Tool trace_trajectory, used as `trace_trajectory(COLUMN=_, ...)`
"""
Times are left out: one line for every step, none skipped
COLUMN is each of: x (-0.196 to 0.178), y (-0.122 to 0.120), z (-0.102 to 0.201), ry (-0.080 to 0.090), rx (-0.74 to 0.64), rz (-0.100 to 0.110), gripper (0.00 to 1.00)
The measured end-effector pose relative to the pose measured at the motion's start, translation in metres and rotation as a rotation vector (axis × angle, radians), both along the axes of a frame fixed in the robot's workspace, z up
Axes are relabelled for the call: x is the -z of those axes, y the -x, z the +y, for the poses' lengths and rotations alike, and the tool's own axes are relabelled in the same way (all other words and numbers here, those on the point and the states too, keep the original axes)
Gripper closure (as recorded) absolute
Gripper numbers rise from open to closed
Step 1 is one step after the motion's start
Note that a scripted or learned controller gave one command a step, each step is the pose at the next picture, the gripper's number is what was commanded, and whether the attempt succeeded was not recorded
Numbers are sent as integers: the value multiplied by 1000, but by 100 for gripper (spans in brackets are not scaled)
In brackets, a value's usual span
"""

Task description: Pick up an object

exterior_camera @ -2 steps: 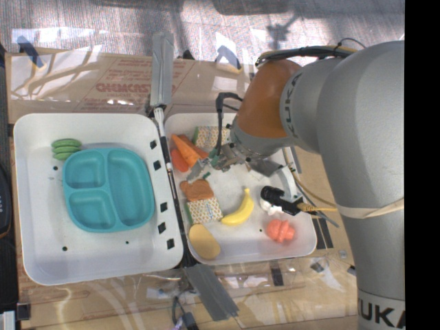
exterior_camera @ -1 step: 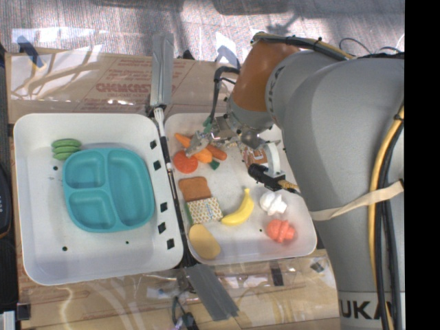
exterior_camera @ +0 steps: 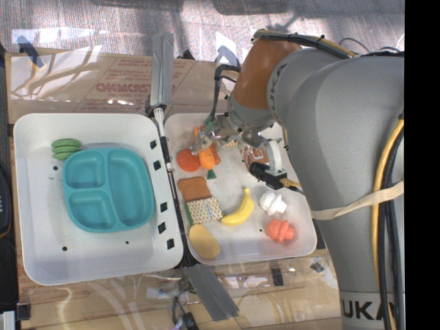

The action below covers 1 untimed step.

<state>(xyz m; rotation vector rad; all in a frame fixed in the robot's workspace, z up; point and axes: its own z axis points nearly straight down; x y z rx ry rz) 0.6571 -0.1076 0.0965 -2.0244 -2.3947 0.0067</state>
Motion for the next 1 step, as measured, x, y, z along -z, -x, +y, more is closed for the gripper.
trace_trajectory(x=-93, y=58, z=21, ry=-1, rx=-186, rz=-3, gripper=100)
